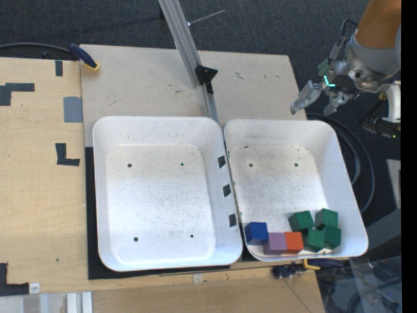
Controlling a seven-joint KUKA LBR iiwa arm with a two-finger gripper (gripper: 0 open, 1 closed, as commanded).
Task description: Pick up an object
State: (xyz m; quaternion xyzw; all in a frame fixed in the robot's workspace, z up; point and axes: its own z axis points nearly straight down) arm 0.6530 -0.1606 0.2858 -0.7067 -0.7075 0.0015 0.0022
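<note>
We see a big tan bench (39,175) with two white bins side by side. The left bin (156,194) has bare white floor. The right bin (287,181) holds small blocks bunched in its near corner: three green blocks (316,227), a blue block (257,232), a purple block (277,242) and an orange block (294,241), all touching or just beside each other. The gripper (319,100) hangs above the far right corner of the right bin, well apart from the blocks. Its fingers are spread apart with nothing between them.
</note>
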